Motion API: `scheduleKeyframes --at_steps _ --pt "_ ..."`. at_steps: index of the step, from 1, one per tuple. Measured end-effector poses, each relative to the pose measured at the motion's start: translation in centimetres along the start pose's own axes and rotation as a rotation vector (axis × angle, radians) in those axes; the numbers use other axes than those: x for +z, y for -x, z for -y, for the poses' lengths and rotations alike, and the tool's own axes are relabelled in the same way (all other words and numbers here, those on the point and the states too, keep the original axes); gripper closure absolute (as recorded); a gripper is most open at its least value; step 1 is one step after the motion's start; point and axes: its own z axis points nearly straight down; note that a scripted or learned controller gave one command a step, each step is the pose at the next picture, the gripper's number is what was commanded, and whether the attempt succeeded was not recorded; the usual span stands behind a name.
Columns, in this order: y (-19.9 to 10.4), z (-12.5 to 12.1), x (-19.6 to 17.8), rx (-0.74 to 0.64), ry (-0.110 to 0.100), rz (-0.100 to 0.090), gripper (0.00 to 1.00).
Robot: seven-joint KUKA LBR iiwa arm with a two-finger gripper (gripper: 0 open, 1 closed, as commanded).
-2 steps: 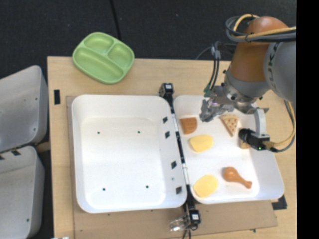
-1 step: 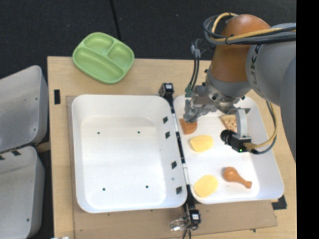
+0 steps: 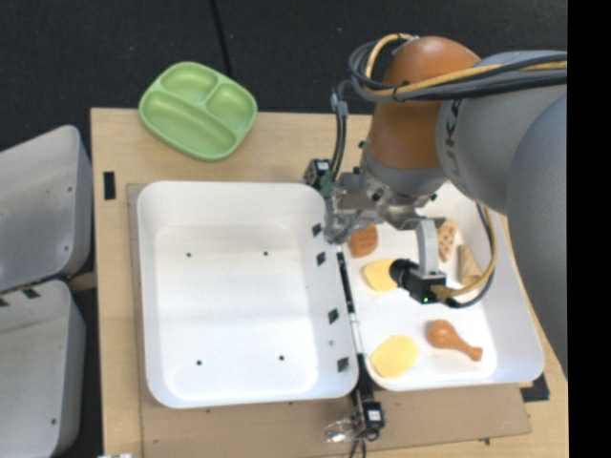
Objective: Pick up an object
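Right bin (image 3: 516, 351), on the counter (image 3: 115, 160): orange-brown toy food piece (image 3: 363, 242) at upper left, touching the jaws of the gripper (image 3: 355, 225); jaw opening cannot be told. Two yellow pieces, one mid-bin (image 3: 379, 276), one at front (image 3: 394, 355). Toy drumstick (image 3: 452, 339) front right. Left bin (image 3: 229, 294) alongside. Green divided plate (image 3: 199, 110) at the counter's far edge.

green divided plate (image 3: 199, 110) at bench's (image 3: 115, 151) far edge

Legible text, labels, brands, numbers: none. Arm (image 3: 496, 113), white bins (image 3: 229, 389) and green tray (image 3: 199, 111) appear unmarked, so far as this view resolves.
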Motion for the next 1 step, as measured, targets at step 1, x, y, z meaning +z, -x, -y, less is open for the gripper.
scheduleKeyframes --at_steps 1 --pt "-5.41 0.04 0.99 0.0 -0.001 0.0 1.0"
